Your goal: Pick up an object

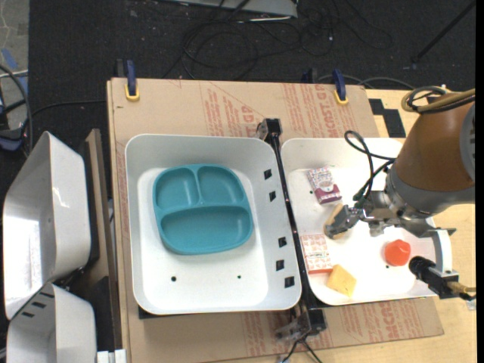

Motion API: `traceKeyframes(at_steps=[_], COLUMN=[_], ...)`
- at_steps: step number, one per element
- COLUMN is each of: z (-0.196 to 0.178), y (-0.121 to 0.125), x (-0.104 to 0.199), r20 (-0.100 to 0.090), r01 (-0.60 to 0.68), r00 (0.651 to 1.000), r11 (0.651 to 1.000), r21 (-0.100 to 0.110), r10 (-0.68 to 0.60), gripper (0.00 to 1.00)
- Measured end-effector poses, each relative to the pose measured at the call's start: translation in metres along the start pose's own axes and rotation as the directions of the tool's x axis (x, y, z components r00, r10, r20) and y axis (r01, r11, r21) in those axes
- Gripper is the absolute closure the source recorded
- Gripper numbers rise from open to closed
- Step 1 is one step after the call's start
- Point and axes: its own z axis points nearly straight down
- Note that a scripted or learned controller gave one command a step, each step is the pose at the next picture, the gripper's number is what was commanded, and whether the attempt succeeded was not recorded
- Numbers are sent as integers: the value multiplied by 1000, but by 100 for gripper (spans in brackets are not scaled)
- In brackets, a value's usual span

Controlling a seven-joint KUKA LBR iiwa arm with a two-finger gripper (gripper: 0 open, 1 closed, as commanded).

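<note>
In the right bin (363, 297) the hand (342, 221) hangs over bare floor, its grip state impossible to tell, with the red card (315, 252) just below-left, the yellow block (341, 280) beyond that, and the purple box (324, 185) up-left.

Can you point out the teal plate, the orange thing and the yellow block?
Teal plate (203, 208): camera view, its large lower compartment.
Orange thing (397, 252): camera view, its top.
Yellow block (342, 280): camera view, its upper face.
</note>
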Motion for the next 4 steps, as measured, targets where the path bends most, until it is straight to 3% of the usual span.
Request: traceKeyframes(at_steps=[1,3,4], z=[-6,90,76], y=[3,8,9], x=[0,3,4], r20=[2,1,0], r01=[3,-1,0], r00=[1000,1000,1000], r11=[1000,1000,1000], r21=[-12,-15,-18], r10=[-3,1,0], gripper=[0,0,100])
